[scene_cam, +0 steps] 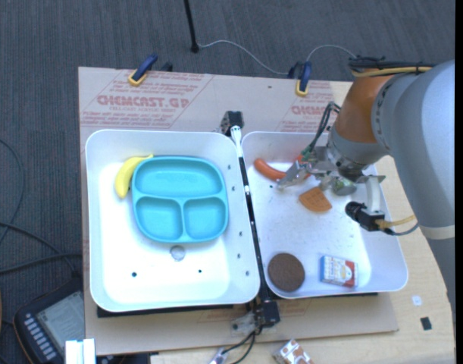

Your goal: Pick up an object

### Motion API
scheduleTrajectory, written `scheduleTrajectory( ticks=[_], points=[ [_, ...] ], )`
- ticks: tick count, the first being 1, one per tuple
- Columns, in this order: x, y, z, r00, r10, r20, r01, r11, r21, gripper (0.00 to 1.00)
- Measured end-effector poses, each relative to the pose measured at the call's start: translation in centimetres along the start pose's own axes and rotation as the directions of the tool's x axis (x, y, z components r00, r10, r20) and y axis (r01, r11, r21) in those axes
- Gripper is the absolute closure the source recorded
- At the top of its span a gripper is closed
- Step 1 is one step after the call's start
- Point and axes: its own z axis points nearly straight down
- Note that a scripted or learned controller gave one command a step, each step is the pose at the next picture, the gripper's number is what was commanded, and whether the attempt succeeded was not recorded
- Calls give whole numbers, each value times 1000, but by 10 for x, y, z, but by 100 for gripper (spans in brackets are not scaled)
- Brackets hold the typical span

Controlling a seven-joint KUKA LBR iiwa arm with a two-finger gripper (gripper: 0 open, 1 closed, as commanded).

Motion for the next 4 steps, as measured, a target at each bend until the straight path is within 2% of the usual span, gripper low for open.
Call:
scheduleTrajectory(
  ticks=[1, 2, 3, 4],
  points=[
    [28, -78, -1, 1000, 3, 1, -3, 1000, -1, 0],
    [28, -77, -12, 1000, 3, 1, -3, 1000, -3, 100],
    [111, -121, -97, 1000, 0, -2, 0, 1000, 8, 100],
    [195, -141, -124, 1000, -1, -3, 1, 1000, 8, 100]
  ],
)
